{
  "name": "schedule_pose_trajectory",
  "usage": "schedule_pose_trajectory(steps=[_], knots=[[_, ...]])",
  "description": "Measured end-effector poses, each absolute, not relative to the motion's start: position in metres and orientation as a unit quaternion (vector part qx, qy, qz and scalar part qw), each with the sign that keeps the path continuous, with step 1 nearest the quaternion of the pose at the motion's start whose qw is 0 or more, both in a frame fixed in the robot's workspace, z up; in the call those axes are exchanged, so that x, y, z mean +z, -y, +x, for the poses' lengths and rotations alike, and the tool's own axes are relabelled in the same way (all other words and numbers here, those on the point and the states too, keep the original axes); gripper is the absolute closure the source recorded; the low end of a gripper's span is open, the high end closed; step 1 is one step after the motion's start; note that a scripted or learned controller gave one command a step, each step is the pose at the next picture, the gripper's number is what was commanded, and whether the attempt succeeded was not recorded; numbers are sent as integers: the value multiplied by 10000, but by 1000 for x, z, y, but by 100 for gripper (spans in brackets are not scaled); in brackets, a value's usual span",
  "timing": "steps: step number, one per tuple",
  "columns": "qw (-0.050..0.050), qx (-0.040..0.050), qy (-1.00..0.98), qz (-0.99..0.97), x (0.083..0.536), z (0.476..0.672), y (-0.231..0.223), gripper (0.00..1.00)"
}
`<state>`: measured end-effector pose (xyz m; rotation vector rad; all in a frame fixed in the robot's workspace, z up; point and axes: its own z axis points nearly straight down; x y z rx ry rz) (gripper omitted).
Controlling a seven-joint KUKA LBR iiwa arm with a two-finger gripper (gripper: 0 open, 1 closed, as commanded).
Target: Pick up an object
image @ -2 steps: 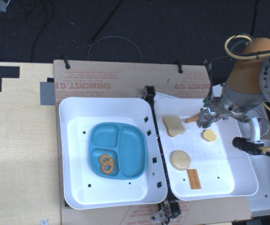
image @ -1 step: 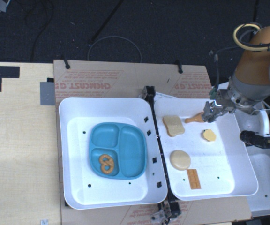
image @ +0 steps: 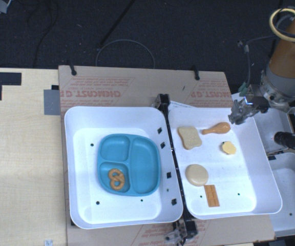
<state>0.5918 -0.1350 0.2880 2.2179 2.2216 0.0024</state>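
Pincer [image: 238,115] at right bin's [image: 270,188] upper right rim, finger state cannot be told, drumstick [image: 216,129] just beside, pretzel [image: 117,179] in blue tray [image: 142,163].

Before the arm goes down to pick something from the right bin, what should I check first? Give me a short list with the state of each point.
1. Objects within reach in the right bin: toast, drumstick, yellow piece, round cookie, brown bar. Ok.
2. Objects lie apart, none stacked. Ok.
3. Gripper sits over the bin's upper right corner, beside the drumstick, not above it. Not ok for a straight descent.
4. Jaws open or shut: cannot tell.
5. Nothing seen in the gripper. Ok.
6. Pretzel lies in the blue tray in the left bin, far from the arm. Ok.
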Motion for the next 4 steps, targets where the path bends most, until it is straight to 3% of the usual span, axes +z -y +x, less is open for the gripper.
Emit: schedule_pose_trajectory(steps=[4], knots=[[-26, -17, -7082, 7060, 230, 555, -60, 100]])
